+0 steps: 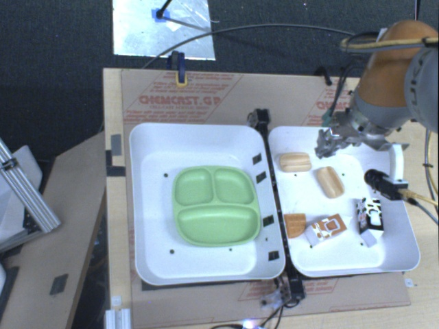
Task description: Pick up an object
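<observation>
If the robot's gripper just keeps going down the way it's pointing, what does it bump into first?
Probably the bare white floor of the right bin, near its top edge. The gripper points down between two tan bread-like pieces: one to its left, another just below. Depth is unclear, so it might clip one.

Small objects (329,182) scattered in right bin (405,252)

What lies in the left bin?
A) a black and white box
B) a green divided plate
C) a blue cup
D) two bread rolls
B: the green divided plate sits in the middle of the left bin; the rolls and the box lie in the right bin.
</observation>
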Tool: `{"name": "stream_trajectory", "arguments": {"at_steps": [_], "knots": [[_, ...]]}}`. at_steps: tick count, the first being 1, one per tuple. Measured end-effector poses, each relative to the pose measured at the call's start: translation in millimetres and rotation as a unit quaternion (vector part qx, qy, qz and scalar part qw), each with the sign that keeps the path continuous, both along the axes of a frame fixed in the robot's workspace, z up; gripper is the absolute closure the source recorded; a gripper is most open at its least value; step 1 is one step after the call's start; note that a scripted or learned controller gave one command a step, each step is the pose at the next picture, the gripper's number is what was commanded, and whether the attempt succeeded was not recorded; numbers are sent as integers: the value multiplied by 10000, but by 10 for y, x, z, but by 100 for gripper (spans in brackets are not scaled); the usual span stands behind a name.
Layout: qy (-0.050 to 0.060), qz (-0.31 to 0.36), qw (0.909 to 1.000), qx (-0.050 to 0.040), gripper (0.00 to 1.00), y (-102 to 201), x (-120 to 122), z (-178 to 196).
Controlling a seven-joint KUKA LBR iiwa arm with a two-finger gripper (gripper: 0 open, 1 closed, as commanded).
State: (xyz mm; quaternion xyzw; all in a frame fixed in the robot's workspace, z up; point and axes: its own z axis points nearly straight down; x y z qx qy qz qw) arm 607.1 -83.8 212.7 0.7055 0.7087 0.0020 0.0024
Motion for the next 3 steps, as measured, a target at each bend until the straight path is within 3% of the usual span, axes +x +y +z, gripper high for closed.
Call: {"name": "stream_trajectory", "arguments": {"at_steps": [1, 3], "knots": [[2, 5, 10000, -1, 100, -1, 12, 531], [29, 26, 10000, 11, 100, 1116, -328, 319]]}}
